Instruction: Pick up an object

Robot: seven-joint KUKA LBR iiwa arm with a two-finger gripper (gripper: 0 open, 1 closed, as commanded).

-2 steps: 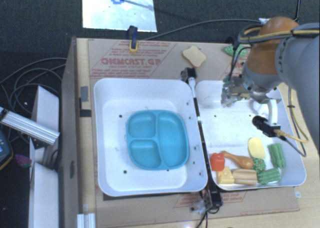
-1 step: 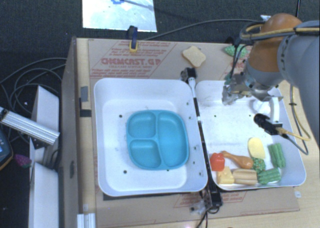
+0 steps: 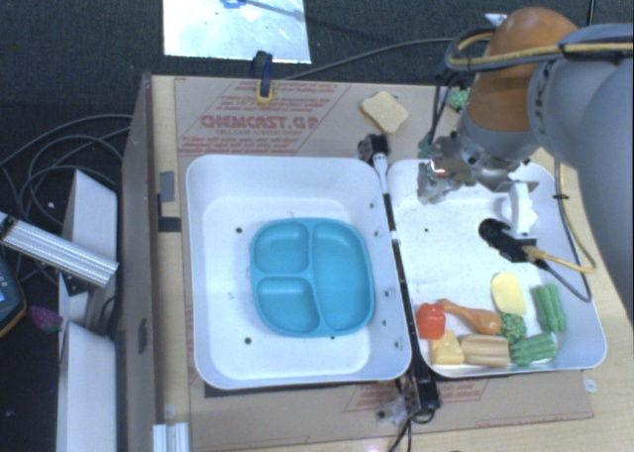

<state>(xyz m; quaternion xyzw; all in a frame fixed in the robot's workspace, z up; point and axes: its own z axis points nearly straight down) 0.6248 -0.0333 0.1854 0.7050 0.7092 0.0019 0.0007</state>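
Observation:
My gripper (image 3: 434,182) hangs over the far left corner of the right bin (image 3: 446,254), above bare white floor, with nothing visibly held. Toy foods are clustered along the bin's near edge, well away from the gripper. They are a red tomato (image 3: 429,320), an orange carrot (image 3: 474,316), a yellow cheese wedge (image 3: 448,349), a tan roll (image 3: 485,349), a yellow lemon (image 3: 507,293), broccoli (image 3: 513,326) and two green pieces (image 3: 548,307) (image 3: 535,348).
The left bin (image 3: 203,242) holds a blue divided plate (image 3: 312,275). A tan toast slice (image 3: 384,111) lies on the cardboard behind the bins. A clamp (image 3: 263,76) sits at the cardboard's far edge. The grey arm (image 3: 584,93) looms over the right bin's far right.

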